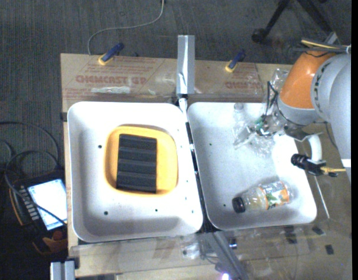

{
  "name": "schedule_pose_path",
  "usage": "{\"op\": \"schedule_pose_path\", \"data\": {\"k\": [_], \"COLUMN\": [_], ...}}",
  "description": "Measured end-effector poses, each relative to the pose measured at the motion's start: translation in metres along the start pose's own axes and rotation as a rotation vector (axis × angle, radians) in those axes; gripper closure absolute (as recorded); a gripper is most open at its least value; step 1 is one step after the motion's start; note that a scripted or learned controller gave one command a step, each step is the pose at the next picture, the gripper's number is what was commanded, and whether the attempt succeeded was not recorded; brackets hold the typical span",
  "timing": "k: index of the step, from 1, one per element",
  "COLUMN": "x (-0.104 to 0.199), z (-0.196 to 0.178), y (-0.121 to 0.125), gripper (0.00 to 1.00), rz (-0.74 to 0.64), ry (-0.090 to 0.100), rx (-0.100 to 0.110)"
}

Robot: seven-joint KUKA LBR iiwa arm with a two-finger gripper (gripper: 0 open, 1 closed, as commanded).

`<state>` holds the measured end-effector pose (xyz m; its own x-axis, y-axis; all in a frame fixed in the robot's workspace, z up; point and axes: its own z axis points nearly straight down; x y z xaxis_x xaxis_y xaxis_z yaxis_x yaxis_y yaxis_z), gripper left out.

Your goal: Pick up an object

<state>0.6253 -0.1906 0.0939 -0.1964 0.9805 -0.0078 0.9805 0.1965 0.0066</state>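
A clear crumpled plastic object (253, 134) lies in the right bin (217, 174), directly under and touching the gripper (265, 125), so the arm looks to be at the grasping step; whether the gripper has closed on it cannot be told. Nearer the camera than the gripper, well apart from it, a bottle (262, 196) with an orange-and-green label, its print too small to read, lies on its side. Far to the gripper's left, the other bin (86, 156) holds a yellow tray with a black ribbed block (137, 163), and the board (109, 81) behind reads "CHEMCAST GP"; the next move calls for a firm closure, then a straight lift.
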Motion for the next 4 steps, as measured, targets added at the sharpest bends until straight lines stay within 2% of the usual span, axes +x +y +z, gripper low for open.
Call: {"op": "schedule_pose_path", "data": {"k": [1, 2, 3, 4], "x": [-0.018, -0.018, 0.007, 0.013], "z": [0.003, -0.008, -0.071, -0.088], "y": [0.028, 0.026, -0.029, -0.026], "gripper": [0.00, 1.00, 1.00, 1.00], "rz": [-0.022, -0.021, 0.383, 0.436], "ry": [0.033, 0.033, 0.006, 0.006], "rx": [0.048, 0.060, 0.010, 0.011]}}
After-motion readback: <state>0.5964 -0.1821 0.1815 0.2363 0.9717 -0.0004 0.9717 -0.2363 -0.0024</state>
